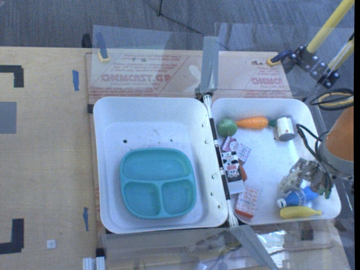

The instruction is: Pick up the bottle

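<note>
The bottle (292, 198) is small, blue with a white end, and lies on its side near the front right corner of the right bin (264, 108). My gripper (306, 178) hangs directly over its far end, touching or nearly touching it. The grey arm with its orange band (342, 140) comes in from the right edge. The gripper's body hides part of the bottle.
A yellow banana (300, 211) lies just in front of the bottle. The right bin also holds a silver can (284, 128), a carrot (251, 122), a green ball (226, 127), small cartons (233, 159) and a packet (246, 201). A teal divided plate (157, 181) sits in the left bin (107, 151).
</note>
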